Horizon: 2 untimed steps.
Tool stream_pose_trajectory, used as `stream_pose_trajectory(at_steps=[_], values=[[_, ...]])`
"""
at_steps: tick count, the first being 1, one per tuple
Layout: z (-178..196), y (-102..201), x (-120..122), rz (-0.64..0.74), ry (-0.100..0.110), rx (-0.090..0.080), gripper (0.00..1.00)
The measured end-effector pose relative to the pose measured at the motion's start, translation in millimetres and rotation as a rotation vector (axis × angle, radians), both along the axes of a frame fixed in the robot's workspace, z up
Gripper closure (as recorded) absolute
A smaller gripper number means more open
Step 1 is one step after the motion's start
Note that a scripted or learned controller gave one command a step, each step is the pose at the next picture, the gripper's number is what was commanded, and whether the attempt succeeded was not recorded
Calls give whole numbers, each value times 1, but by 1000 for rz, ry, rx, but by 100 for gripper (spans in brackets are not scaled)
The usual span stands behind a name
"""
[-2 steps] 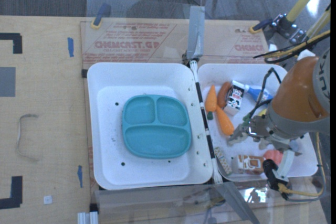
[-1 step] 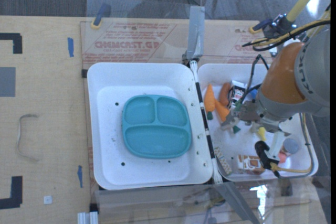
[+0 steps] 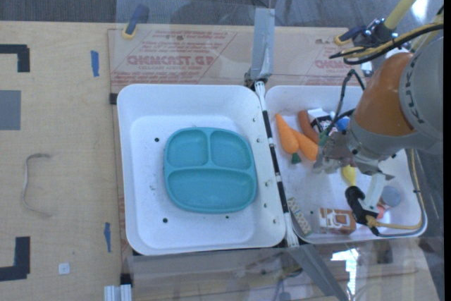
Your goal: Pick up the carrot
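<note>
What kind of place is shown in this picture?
Probably a robotics lab bench set up for picking trials: a robot arm reaches over two white bins, one holding a teal divided plate, the other a carrot.

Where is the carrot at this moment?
The carrot lies in the right bin, near its left wall and towards the far end, just left of the arm.

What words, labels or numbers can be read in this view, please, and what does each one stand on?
"CHEMCAST GP": red print across the clear sheet behind the left bin; this reading is uncertain, as the letters are faint and seem to run reversed.
More red print on the clear sheet behind the right bin: too blurred to read.
Print on the small packet in the right bin: too small to read.
</note>
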<state>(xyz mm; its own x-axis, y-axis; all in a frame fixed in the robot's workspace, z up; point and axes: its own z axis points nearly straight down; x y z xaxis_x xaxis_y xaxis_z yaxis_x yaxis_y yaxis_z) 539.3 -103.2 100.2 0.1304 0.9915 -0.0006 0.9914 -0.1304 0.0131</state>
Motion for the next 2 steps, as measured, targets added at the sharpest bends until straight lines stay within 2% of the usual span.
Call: stream_pose_trajectory(at_steps=[1, 2], values=[[84, 61, 31, -128, 13, 2, 100], [84, 116, 31, -708, 13, 5, 100]])
